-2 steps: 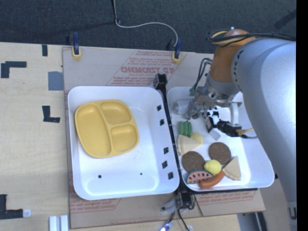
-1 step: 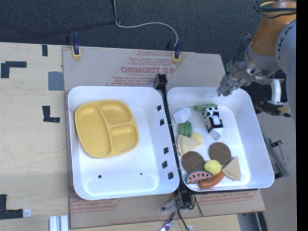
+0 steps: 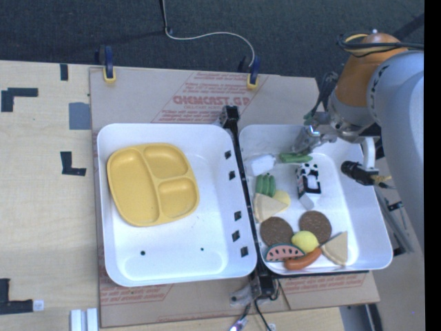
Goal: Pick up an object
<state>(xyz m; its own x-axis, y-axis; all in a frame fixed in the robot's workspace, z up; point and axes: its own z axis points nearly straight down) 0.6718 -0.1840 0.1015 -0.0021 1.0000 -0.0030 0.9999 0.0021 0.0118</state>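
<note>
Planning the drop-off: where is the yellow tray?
The yellow tray lies in the left bin, toward its upper left, away from the toy food in the right bin.
</note>
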